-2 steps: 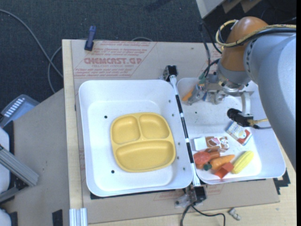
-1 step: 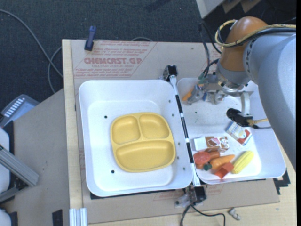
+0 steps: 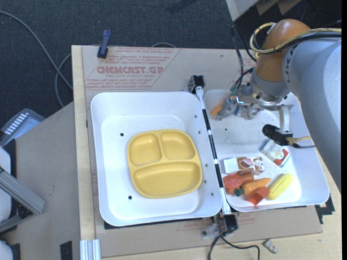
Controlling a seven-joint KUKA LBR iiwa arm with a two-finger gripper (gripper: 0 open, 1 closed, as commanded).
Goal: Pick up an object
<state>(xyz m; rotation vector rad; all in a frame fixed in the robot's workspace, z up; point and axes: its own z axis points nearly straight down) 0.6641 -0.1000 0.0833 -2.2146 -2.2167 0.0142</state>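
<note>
**Pincer low in right bin, far corner**

Pincer [image 3: 238, 108] sat over the right bin [image 3: 309, 196]; its grip state could not be told. Small orange piece [image 3: 217, 110] lay just left. Toy food pile [image 3: 255, 183] lay nearer the camera, well apart.

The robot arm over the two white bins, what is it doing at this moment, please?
The grey arm reaches in from the right, and its gripper is low over the far end of the right bin, close to a small orange object. The view is too blurred there to say that it holds anything. Several small items lie at the near end of that bin, among them a yellow corn cob and red and orange toy food. The left bin holds a yellow divided plate.
</note>
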